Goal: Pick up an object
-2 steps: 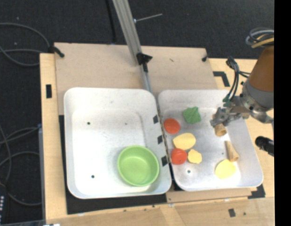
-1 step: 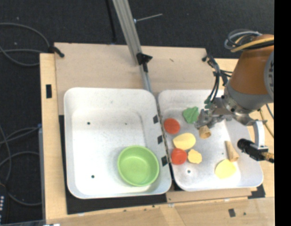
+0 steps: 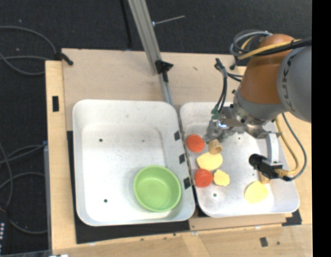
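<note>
**Claw low in the right bin, over the small pieces**

The claw is seen low in the right bin, just above a small tan piece. Whether something is gripped cannot be told. Beside the tan piece, to its left, an orange disc is found. Just below the tan piece a yellow piece is placed, and under it a red ball and a second yellow piece. A yellow disc lies well apart, lower right. A green bowl stands in the left bin.
</note>
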`<action>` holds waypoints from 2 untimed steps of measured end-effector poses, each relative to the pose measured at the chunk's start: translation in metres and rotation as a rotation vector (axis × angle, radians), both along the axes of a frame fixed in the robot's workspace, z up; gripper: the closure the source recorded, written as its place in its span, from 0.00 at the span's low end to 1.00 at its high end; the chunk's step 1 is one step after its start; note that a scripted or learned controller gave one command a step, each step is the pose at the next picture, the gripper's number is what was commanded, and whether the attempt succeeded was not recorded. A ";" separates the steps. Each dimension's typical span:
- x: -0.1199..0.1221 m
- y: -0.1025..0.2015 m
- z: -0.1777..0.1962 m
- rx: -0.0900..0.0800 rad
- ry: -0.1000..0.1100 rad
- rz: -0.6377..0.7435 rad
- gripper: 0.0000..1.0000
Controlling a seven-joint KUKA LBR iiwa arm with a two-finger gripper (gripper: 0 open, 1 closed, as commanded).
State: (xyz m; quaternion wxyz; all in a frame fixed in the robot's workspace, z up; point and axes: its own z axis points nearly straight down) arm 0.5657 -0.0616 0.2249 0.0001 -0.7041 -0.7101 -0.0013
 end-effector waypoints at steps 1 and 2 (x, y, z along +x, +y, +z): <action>0.001 0.053 0.015 0.000 -0.001 0.001 1.00; 0.002 0.106 0.005 -0.001 0.003 -0.001 1.00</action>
